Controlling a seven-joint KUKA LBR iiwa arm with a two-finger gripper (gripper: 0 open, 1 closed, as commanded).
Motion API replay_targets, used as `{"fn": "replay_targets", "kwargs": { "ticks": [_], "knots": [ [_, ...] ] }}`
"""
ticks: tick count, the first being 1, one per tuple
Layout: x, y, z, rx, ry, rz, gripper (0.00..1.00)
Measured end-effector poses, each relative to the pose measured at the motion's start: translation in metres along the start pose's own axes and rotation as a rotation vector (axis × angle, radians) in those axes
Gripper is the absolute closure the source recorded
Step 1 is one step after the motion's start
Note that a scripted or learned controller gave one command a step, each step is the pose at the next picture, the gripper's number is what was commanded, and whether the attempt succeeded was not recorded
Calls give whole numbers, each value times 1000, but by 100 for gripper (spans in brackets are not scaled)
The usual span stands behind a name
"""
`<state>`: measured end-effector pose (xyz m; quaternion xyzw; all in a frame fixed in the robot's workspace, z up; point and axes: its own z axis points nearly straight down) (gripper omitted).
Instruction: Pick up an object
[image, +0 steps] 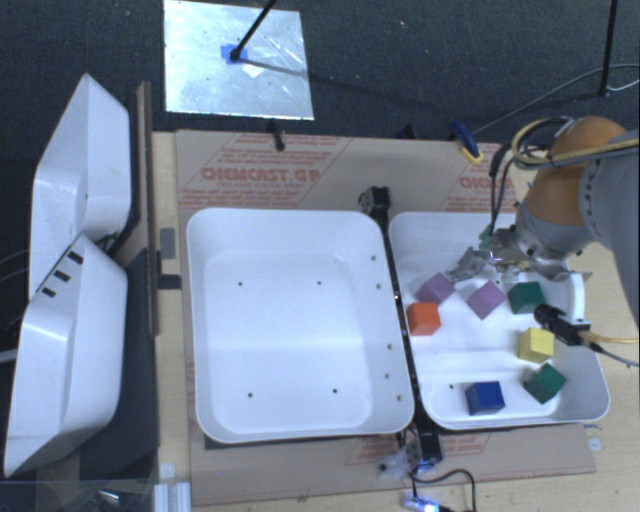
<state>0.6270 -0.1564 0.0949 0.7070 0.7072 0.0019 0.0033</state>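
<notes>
Camera view: the metal claw (468, 266) hangs low in the right bin (590, 400), just above a purple block (435, 290); whether it is parted or closed, I cannot tell. 7 matte cubes lie there, among them orange (424, 318), blue (485, 397) and yellow (536, 344). Both bins are smooth white plastic.

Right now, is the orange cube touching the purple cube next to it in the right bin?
Cannot tell. In the camera view, the orange cube sits directly below the purple cube; their edges meet with no plain gap or contact visible.

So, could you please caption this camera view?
Grey KUKA arm's gripper hovers above small purple cube among coloured blocks in right white bin.
</notes>
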Motion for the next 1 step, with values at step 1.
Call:
{"fn": "replay_targets", "kwargs": {
  "ticks": [1],
  "knots": [
    [27,13,-98,-3,1,-12,0]
  ]
}}
